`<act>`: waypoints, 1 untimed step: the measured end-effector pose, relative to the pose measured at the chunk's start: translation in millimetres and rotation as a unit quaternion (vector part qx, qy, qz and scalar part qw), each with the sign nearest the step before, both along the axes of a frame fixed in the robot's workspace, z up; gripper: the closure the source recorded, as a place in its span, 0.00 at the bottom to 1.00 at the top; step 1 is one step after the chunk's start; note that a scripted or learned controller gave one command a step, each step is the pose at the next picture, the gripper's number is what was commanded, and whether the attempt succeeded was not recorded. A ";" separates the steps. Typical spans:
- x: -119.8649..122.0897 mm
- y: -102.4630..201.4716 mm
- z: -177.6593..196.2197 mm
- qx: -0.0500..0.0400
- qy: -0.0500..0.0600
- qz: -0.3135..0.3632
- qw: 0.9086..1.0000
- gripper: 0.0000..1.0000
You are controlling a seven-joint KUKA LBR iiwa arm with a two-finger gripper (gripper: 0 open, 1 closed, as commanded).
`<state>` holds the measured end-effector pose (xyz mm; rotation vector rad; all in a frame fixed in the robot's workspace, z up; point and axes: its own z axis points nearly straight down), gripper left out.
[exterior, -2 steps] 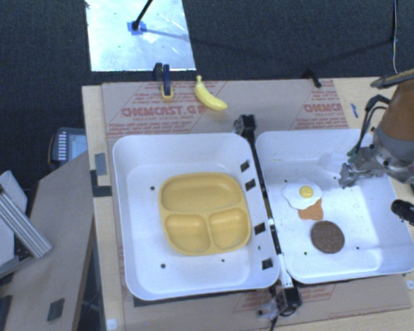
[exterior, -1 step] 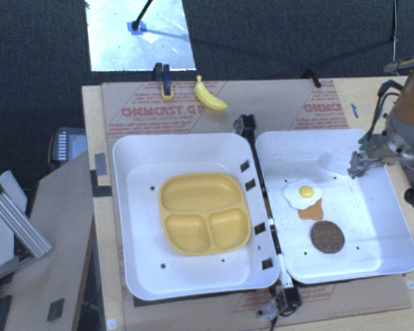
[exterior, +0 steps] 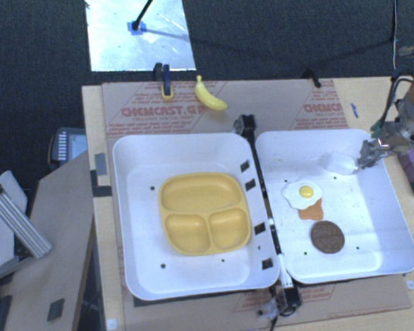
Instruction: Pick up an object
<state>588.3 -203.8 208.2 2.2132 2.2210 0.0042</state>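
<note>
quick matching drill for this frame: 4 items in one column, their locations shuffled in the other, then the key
Items:
1. yellow divided tray
2. fried egg
3. brown patty
4. banana

Places:
A. on the board behind the bins, outside both
B. right bin, near its front, closest to the camera
C. middle of the left bin
D. right bin, near its centre, just behind an orange piece

Pairs: 1-C, 2-D, 3-B, 4-A
</note>
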 end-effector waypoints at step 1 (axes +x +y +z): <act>1.0 -0.3 17.4 0.000 0.001 0.000 1.000 1.00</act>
